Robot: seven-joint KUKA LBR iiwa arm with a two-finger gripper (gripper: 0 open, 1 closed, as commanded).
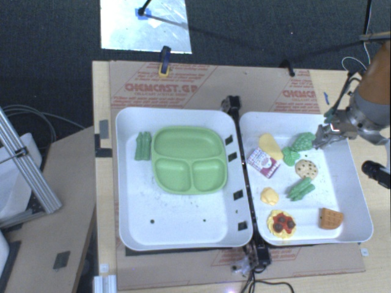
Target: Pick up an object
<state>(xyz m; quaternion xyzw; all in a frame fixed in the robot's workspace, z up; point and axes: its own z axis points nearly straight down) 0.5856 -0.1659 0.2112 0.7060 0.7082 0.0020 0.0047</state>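
Tool's (322,137) sitting at the upper right of my right bin (357,191), honestly can't tell if it's wide or narrow from up here. Going left to right: yellow piece (269,145), then the green leafy toy (302,142), which lies just left of my tool, practically touching. Closest target.

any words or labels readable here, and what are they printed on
"CHEMCAST GP" in red on the brown board under the bins, upper left.
The same red print at the board's upper right, partly readable.
More red print along the board's front edge, too blurred to read.
Small red and white packet in the right bin: print too small to read.
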